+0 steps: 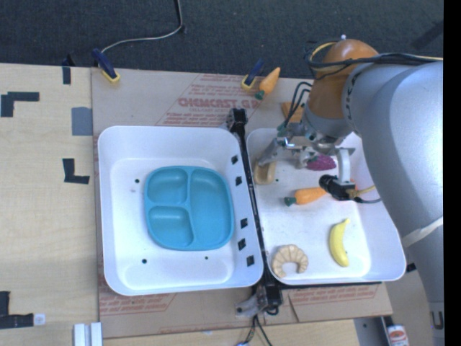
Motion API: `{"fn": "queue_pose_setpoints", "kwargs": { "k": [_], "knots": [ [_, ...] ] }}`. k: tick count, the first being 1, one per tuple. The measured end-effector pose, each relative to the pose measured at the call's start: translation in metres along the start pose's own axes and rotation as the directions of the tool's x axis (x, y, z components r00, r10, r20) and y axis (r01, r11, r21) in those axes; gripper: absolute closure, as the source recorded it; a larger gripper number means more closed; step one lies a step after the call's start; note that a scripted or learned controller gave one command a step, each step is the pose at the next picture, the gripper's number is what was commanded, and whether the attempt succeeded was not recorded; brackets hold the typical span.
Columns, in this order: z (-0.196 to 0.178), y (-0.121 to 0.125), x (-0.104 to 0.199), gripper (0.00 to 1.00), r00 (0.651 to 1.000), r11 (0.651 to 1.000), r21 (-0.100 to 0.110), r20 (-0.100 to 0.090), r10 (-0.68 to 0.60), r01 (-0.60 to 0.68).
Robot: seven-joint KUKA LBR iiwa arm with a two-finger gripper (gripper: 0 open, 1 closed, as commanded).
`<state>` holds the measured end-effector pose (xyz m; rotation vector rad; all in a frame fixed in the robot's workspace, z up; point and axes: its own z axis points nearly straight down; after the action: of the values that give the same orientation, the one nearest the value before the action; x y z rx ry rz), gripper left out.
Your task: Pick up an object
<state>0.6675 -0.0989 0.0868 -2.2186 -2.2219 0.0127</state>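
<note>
In the camera view, the gripper [276,157] is hovering low in the right bin [374,265], beside a pale food piece [266,171]; whether it is spread or pinching, I cannot tell. The toy carrot [310,196], probably light, stiff plastic, is lying nearby, best gripped mid-body.

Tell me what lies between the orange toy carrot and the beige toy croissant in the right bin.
Camera view: nothing. Between the orange toy carrot and the beige toy croissant is bare white bin floor; the yellow toy banana lies off to the side.
</note>
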Motion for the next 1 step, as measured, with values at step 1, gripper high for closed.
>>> {"fn": "queue_pose_setpoints", "kwargs": {
  "k": [1],
  "knots": [
    [0.0000, 0.0002, -0.0011, 0.00, 1.000, 1.000, -0.001, -0.001, 0.000, 0.000]
  ]
}}
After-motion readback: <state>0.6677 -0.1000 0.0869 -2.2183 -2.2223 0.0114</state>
